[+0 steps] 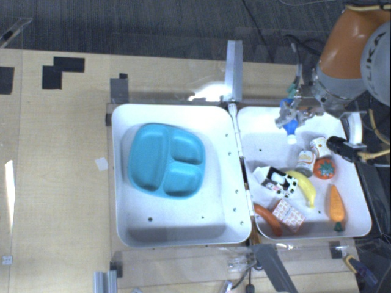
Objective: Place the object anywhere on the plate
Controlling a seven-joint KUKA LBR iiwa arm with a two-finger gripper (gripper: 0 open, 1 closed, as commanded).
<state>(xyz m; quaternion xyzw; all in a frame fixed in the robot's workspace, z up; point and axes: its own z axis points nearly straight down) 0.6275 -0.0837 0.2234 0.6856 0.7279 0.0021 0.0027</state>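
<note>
A blue divided plate (pixel 165 159) lies in the left white bin (pixel 140 224). My gripper (pixel 290 119) hangs over the back of the right bin (pixel 360 224), well to the right of the plate. A small blue piece (pixel 291 127) sits right at the gripper's tip, and I cannot tell whether it is a held object or part of the tool. A small white item (pixel 292 140) lies just below it on the bin floor.
The right bin holds a banana (pixel 305 187), a carrot (pixel 335 205), a red-orange round fruit (pixel 324 168), a small can (pixel 305 159), a black-and-white box (pixel 278 182), a checkered packet (pixel 288 215) and a sausage (pixel 267 217). A metal post (pixel 234 66) rises between the bins.
</note>
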